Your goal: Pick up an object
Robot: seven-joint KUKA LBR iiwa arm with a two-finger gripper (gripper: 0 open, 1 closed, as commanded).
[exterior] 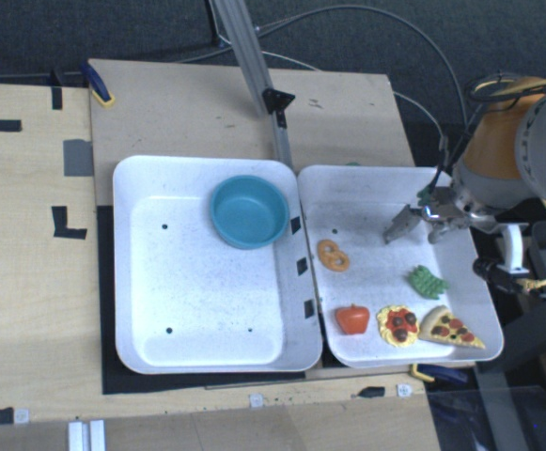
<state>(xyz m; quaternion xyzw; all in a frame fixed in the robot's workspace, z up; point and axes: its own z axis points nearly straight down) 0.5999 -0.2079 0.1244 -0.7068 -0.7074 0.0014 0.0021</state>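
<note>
The right bin [366, 191] holds a brown pretzel [333, 256], a green leafy piece [428, 281], a red tomato-like toy [352, 319], a small round pizza [397, 325] and a pizza slice [451, 328]. A blue bowl [249, 211] sits at the back of the left bin [160, 280]. My gripper [412, 235] hangs over the right bin's back right part, above the green piece and to the right of the pretzel. Its fingers are spread open with nothing between them.
The arm's grey wrist and orange band [498, 148] come in from the right over the bin's edge. A slanted metal pole [254, 59] rises behind the bins. Cables loop across the back of the bench.
</note>
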